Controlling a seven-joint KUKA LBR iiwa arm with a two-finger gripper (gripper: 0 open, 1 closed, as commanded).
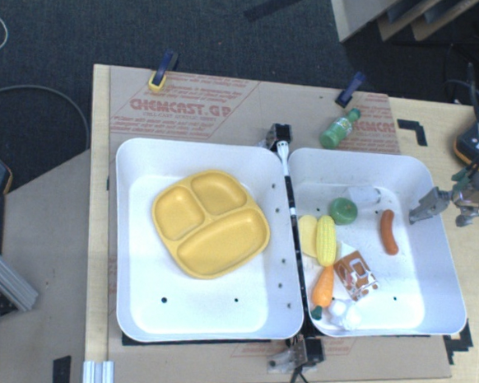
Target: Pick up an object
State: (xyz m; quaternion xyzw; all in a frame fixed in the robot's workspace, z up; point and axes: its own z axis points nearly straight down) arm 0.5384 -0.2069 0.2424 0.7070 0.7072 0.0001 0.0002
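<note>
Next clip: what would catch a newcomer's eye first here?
The yellow divided plate fills the middle of the left bin. The right bin holds a cluster of toy food: corn, carrot, sausage. The gripper hovers at that bin's right edge.

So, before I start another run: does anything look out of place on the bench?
Yes: a green bottle lies on its side on the board behind the right bin, outside both bins, while the other items sit inside.
</note>
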